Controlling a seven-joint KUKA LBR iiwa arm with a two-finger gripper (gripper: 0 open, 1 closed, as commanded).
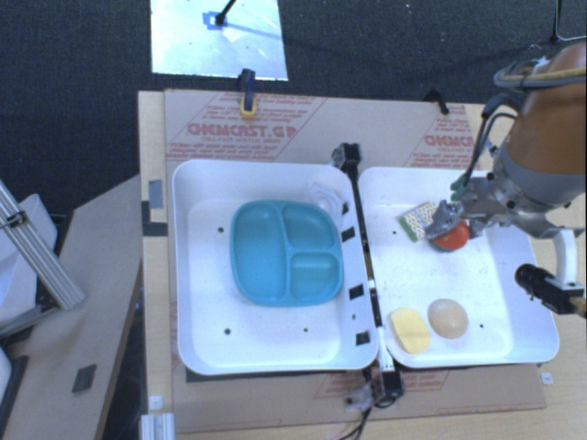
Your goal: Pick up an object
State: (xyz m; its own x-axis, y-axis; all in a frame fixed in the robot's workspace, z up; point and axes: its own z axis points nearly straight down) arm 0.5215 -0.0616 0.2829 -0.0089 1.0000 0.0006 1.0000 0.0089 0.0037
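Two white bins sit side by side on the worktop (151,273). The left bin (197,337) holds a blue sectioned plate (284,252) and something clear and crumpled (326,195) at its far right corner. The right bin (523,337) holds four small things: a red-orange round thing (452,237), a speckled green-and-white packet (419,219), a yellow block (409,329) and a pale egg-shaped ball (448,318).

The arm (550,136) reaches in from the right. Its hand (447,221) is down in the far part of the right bin, directly over the red-orange round thing, which peeks out from under it on the near side. The packet lies just left of the hand, touching or nearly so; its long axis runs slantwise, near-left to far-right. Whether the hand is open, closed or gripping anything: cannot tell, the metal hides the tips.

Judgement: the round red thing is the likely target, straight below the hand, so the move ahead is a short drop and close, not a sideways reach. The yellow block and pale ball lie well apart, at the near edge.

Writing: red print on the cardboard sheet (275,126) under the bins reads roughly "CHEMCAST", repeated at far right; the rest is too faint.
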